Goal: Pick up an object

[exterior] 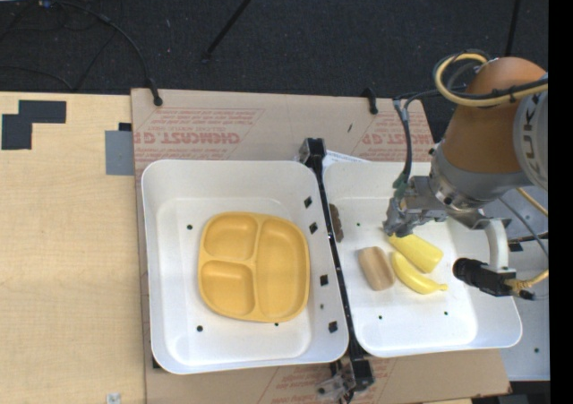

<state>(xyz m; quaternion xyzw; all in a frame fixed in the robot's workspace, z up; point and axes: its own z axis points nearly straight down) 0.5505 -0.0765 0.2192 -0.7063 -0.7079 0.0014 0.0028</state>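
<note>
The right bin (448, 330) holds three small objects close together. A tan, bread-like cylinder (376, 268) lies near its middle. Just right of it is a yellow banana (417, 277), and a short yellow block (419, 251) sits above the banana. My gripper (403, 219) hangs low over the upper left end of the yellow block, directly below the orange-banded wrist (488, 138). Nothing can be seen held in it.
The left bin (170, 214) carries a yellow divided plate (254, 266). A black divider rail (327, 250) runs between the bins. A black cable fitting (482, 276) sticks out over the right bin's right side. Cardboard lies under both bins.
</note>
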